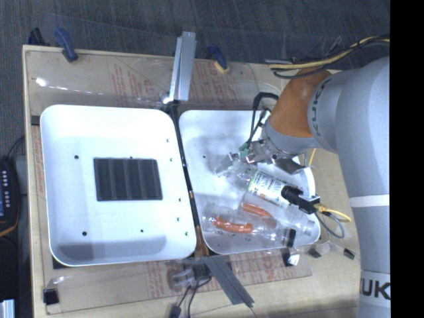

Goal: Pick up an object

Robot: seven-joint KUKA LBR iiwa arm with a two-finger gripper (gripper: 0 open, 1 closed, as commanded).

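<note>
Nearest you, at the bottom of the frame, a grey metal bar (228, 287) lies slantwise on the bench below the gap between the two bins. Just above it, in the lower part of the right bin (202, 131), you see a long orange piece (230, 226) among clear wrapping. A shorter orange piece (256, 210) lies just up and to its right. Above those, a white bottle (268, 186) with a green-printed label lies on its side near the bin's right wall. To its upper left sits a crumpled clear plastic item (227, 166).

The gripper (246, 154) is low over the middle of the right bin, between that plastic and the bottle and close to both. From here you cannot tell whether it is open or closed, nor whether it touches either.

In the left bin (66, 144), a dark ribbed rectangle (128, 179) lies at the centre. Farther up, a metal post (182, 65) stands at the bins' top junction. A blue clamp (66, 45) grips the board's upper left edge.
</note>
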